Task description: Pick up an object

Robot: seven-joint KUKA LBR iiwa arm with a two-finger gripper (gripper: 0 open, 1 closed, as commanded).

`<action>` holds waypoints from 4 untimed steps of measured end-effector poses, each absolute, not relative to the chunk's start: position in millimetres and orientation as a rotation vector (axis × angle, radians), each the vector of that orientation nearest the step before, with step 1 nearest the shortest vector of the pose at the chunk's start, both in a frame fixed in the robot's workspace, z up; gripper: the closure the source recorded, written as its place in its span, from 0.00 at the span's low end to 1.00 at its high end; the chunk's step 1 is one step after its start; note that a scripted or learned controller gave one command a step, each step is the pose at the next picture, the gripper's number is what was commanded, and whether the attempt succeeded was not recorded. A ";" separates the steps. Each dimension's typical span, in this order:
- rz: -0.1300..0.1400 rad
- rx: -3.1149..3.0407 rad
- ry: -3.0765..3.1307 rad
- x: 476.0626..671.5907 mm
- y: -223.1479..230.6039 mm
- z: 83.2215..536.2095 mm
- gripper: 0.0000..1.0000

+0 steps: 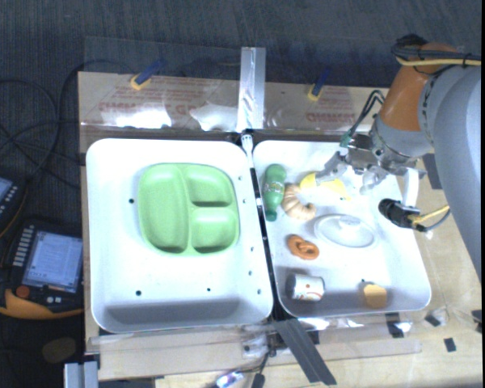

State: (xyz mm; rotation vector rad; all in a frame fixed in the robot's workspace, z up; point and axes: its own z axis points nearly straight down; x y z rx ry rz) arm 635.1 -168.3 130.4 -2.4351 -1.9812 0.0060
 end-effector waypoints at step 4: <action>-0.005 -1.955 -2.470 657.9 -191.1 87.9 0.00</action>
